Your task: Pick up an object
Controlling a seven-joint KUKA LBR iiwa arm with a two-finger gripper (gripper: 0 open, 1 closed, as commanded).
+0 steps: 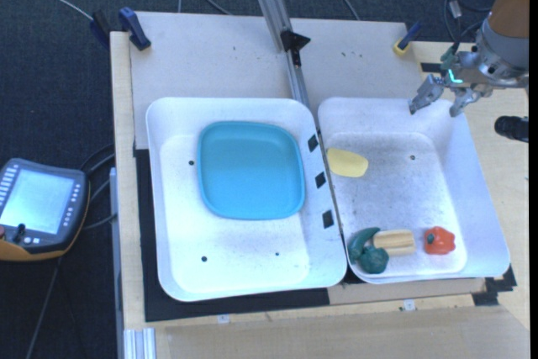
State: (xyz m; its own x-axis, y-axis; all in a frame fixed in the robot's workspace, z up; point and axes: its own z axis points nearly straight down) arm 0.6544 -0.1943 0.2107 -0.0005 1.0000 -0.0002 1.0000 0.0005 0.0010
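The right bin point(471, 181) holds a yellow lemon-like piece point(347, 162) near its left wall. Along its front edge lie a green pepper point(367, 251), a tan bread-like block point(394, 242) and a red tomato-like piece point(438, 240). My gripper point(442, 98) hangs over the bin's far right corner, well above and behind all of these. Its two fingers stand apart, open, with nothing between them.
The left bin point(168, 147) carries a teal square plate point(251, 169). A metal pole point(273, 4) slants down to the seam between the bins. Blue point(134, 28) and yellow point(407, 38) clamps hold the board's back corners. A teach pendant point(38, 206) lies at the far left.
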